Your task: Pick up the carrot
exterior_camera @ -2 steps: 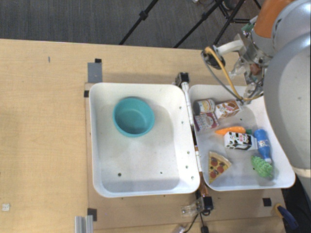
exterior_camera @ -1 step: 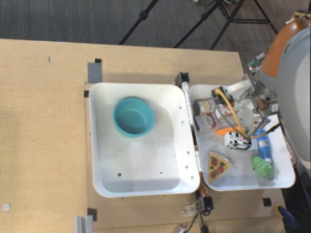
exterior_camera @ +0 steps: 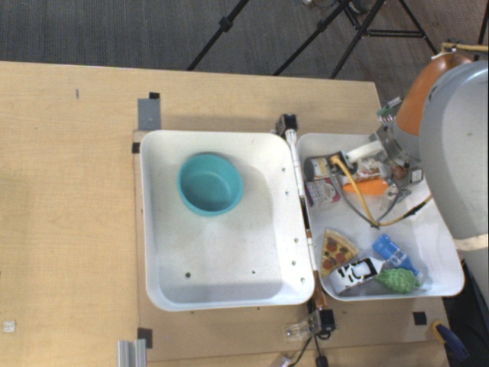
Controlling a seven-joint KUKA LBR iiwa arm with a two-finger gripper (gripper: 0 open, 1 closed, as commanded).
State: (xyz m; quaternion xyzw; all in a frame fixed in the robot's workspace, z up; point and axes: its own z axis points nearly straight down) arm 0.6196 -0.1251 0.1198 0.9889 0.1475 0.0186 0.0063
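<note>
Camera view:

- Counter [exterior_camera: 69, 205]: pale wood, seen from above at a slant; two shallow white bins are set on it side by side.
- Left bin [exterior_camera: 229, 281]: white, with rounded corners. One teal bowl [exterior_camera: 210, 183] is held in its upper left part, upright, apart from the walls.
- Right bin [exterior_camera: 447, 274]: white, set just beside the left bin. Several small things are held in it.
- Carrot [exterior_camera: 368, 187]: orange, lying across the upper middle of the right bin, just beside the end effector and partly crossed by a yellow cable [exterior_camera: 359, 197].
- Purple packet [exterior_camera: 322, 191]: lying at the upper left of the right bin, left of the carrot.
- Pizza slice [exterior_camera: 337, 250]: toy, lying at the lower left of the right bin.
- Black-and-white item [exterior_camera: 357, 271]: placed below the pizza slice, near the front wall.
- Green item [exterior_camera: 399, 280]: lying in the lower right of the right bin, with a blue item [exterior_camera: 388, 248] just above it.
- Arm [exterior_camera: 458, 151]: grey, with an orange band [exterior_camera: 419, 102], entered from the right over the right bin.
- End effector [exterior_camera: 393, 173]: positioned low over the upper part of the right bin, next to the carrot. Its state cannot be told; no carrot is seen held in it.
</note>
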